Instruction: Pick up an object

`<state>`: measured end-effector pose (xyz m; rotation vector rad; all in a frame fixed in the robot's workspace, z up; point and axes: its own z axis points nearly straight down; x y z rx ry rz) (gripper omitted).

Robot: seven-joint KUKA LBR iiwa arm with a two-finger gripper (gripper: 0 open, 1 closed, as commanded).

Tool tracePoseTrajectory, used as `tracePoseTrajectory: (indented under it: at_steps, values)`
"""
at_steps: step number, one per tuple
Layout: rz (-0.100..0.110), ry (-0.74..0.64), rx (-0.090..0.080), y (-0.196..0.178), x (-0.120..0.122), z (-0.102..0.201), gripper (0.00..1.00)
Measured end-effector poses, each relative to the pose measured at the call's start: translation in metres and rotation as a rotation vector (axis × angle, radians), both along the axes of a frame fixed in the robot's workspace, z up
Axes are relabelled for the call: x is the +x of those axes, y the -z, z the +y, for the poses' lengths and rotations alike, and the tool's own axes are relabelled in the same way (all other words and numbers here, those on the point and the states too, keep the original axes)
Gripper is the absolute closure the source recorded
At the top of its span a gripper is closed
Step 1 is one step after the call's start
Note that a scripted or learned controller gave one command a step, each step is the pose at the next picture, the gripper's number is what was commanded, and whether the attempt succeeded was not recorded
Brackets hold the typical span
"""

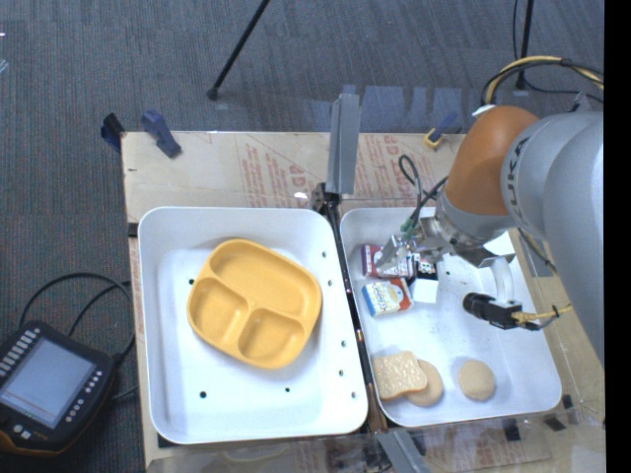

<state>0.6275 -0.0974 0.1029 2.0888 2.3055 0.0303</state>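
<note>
Two white bins sit side by side on the bench. The left bin (163, 264) holds one thing: a yellow tray (254, 303) with three compartments, lying flat near the middle.

The right bin (532, 363) holds several small items. Near its left wall lie two packets: a red-and-white one (372, 260) toward the back and, just in front of it, a blue-and-white one (385, 297). At the front are three pieces of toy food: one square cracker (396, 372) resting over a round biscuit (431, 384), and one round bun (477, 379) apart to their right.

The arm (552, 175) reaches in from the right, its orange band (488, 161) above the wrist. The gripper (406, 256) hangs low over the back of the right bin, right by the two packets and touching or nearly touching the red-and-white one. How its tips stand cannot be told, as they merge with the clutter below. Nothing is visibly held.
</note>
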Motion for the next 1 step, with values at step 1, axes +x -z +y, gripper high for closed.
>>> tracePoseTrajectory:
  at_steps: [1]
  values:
    - [0.000,-0.055,0.000,0.0002,-0.0071,-0.0040,0.00]
